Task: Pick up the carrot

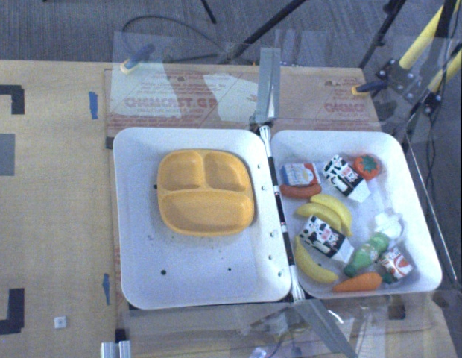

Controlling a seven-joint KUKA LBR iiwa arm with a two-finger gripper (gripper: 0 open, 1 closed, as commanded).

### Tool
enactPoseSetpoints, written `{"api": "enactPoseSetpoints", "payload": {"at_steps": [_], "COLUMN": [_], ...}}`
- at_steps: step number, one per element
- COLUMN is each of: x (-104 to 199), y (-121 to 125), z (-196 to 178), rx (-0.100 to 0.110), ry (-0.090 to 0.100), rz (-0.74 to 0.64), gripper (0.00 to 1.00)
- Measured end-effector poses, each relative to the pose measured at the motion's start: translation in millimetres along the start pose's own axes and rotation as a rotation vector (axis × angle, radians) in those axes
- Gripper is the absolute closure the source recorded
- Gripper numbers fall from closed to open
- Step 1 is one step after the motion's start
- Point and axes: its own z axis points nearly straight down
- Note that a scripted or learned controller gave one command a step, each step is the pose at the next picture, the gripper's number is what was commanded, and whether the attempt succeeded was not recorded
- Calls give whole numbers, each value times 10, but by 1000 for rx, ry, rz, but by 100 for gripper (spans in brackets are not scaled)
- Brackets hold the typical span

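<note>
Gripper's state, released or clenched, I cannot tell from this frame, so on to the target. The carrot (358, 283) lies on its side in the right bin (419, 192), hard along the front edge and towards the front-right corner, its length running with that wall.

It looks like a toy: probably light, stiff and smooth-skinned, so no worry about crushing it, but it may well squirt out of a pinch. It tapers, so the thicker middle is the place to take hold, closing across its narrow width rather than end to end.

It's crowded in there! The green bottle (369, 250) sits just behind the carrot, the banana (317, 265) curls in near its left tip, and a red-and-white packet (396, 263) crowds its right end. With the front wall on the other side, there's little room for a jaw to drop in.

Hard to read: the carrot's right end blurs into the packet, and it may be tucked slightly under it; whether it has a leafy top there I can't say. Whether the bottle actually touches the carrot is also unclear. Over in the left bin (134, 222), the yellow tray (206, 192) sits well apart from the clutter.
</note>
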Motion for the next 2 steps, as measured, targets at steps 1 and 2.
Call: {"api": "enactPoseSetpoints", "payload": {"at_steps": [1,2], "x": [545,447], "y": [334,293], "z": [281,-231], "rx": [-4,-4], "ry": [3,3], "rz": [228,229], "gripper": [100,100]}}
